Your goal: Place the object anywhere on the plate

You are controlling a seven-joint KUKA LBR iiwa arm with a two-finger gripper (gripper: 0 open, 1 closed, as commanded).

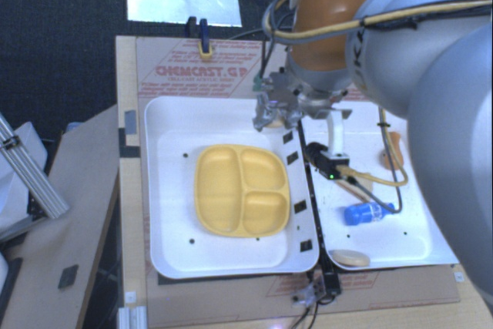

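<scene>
Camera view looks down on the gripper (276, 113), which hangs over the far right corner of the left bin (173, 243), just beyond the plate (241, 189). Whether its fingers are open or shut I cannot tell from here, and I see nothing in them. Above it the orange band (327, 4) and the grey arm (439, 81) swing in from the plate's right.

The plate is yellow, with three compartments, and lies flat in the middle of the left bin. Its far right corner is nearest the gripper, though the two stay apart.

To the plate's right, past the divider between the bins, the right bin (408, 243) holds a small blue bottle-like thing (362, 213). It lies on its side, long axis running left to right, darker end pointing away from the plate. A tan disc (350, 258) sits at the near edge, and a pale orange piece (394, 149) lies farther back, partly behind a cable.
</scene>
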